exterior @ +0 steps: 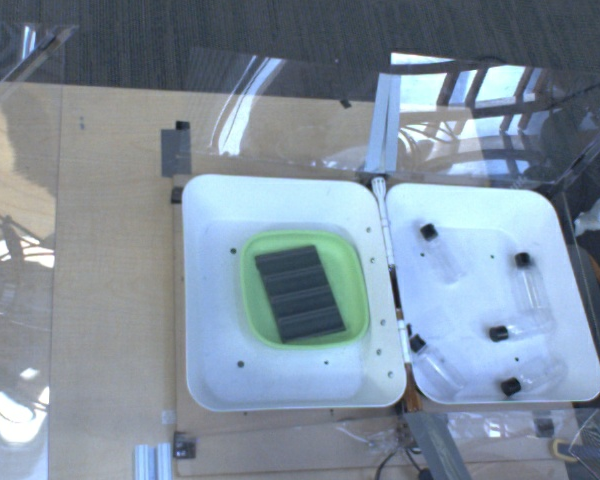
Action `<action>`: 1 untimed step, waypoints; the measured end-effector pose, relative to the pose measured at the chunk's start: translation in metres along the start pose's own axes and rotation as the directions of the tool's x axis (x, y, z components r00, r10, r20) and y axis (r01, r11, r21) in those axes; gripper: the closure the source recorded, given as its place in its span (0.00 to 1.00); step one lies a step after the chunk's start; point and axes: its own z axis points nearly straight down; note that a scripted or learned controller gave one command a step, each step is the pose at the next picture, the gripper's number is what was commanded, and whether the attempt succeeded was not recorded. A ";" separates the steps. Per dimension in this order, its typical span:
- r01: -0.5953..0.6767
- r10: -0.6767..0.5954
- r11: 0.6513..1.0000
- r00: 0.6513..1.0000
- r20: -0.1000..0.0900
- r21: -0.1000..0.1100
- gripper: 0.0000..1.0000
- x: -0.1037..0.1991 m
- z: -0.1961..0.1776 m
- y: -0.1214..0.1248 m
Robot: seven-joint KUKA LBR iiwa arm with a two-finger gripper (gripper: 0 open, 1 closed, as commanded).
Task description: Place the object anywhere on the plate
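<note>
Dark ribbed block (299,294) already lies on green plate (352,268) in left bin (210,368); placing looks done. Tool state: can't tell.

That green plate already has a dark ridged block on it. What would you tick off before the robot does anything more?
1. Dark ridged block lies on the green plate: ok.
2. Block inside the plate's rim, nothing overhanging: ok.
3. Plate sits flat in the left bin: ok.
4. Clear bottles with black caps stay in the right bin: ok.
5. Gripper free of the block: cannot tell.
</note>
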 end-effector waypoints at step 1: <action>-0.121 0.121 0.993 0.993 0.001 0.001 0.00 0.001 -0.003 -0.001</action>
